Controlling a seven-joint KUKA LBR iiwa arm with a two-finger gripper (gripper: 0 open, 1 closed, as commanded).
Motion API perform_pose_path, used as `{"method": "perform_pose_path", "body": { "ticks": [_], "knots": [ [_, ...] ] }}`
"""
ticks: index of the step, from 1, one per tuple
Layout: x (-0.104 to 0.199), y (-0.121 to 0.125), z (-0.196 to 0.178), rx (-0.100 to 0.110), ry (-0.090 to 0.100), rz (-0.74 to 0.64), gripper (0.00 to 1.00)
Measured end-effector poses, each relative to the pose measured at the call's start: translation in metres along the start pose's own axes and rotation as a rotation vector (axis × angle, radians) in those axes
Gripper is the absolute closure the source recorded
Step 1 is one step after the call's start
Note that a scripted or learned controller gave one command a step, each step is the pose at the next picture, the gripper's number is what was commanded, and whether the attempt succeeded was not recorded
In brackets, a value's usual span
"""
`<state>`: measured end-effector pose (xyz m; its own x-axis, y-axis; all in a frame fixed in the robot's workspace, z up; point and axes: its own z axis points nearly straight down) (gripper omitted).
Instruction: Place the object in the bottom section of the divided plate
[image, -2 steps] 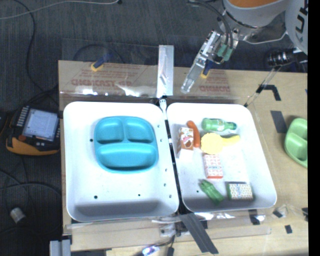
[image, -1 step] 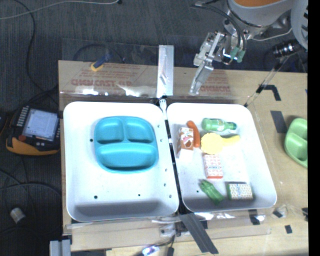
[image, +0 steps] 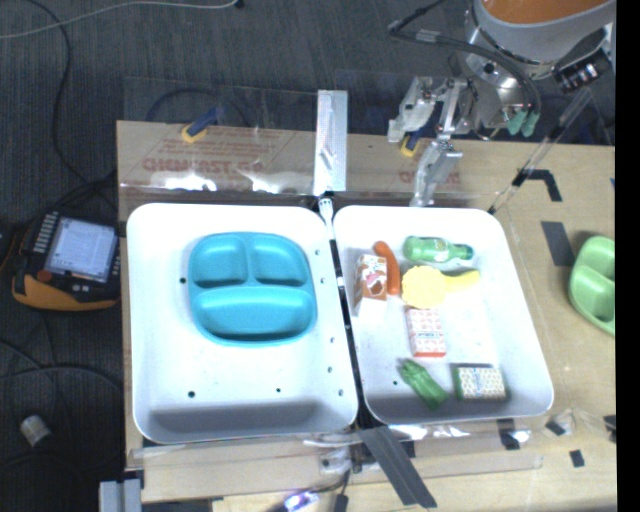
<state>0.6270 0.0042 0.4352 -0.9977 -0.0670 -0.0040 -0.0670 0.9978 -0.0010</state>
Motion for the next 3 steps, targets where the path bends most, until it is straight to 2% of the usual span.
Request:
{"method": "perform_pose_path", "body": {
  "ticks": [1, 2, 3],
  "knots": [
    [-0.005, -0.015, 0.0, -0.003, -0.001, 0.157, 0.0],
    [-0.033, -0.06, 0.0, 0.001, -0.001, 0.053, 0.0],
    [-0.033, -0.051, 0.0, 0.0, -0.001, -0.257, 0.0]
  ]
}}
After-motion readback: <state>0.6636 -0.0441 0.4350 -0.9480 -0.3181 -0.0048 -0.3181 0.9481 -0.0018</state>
